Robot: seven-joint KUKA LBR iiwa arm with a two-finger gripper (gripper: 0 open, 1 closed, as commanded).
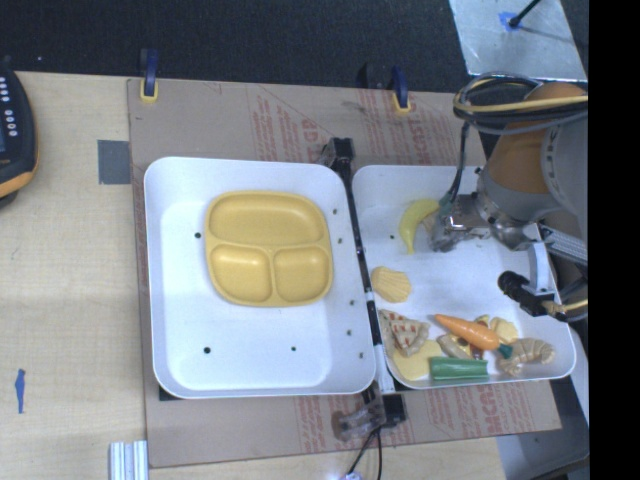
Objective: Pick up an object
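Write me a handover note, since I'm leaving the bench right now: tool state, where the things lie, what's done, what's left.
Tool: low in the right bin, right beside the yellow banana; whether it grips cannot be told.
Right bin: shell-shaped piece, carrot, green piece and other toy foods along the near edge.
Left bin: yellow divided plate.
Done: arm is down at the banana.
Left: confirm a grasp and lift an object.

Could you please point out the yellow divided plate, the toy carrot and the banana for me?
Yellow divided plate (268, 246), camera view: on the ridge where its compartments meet.
Toy carrot (466, 329), camera view: middle of the orange body.
Banana (414, 221), camera view: middle of its visible curve.
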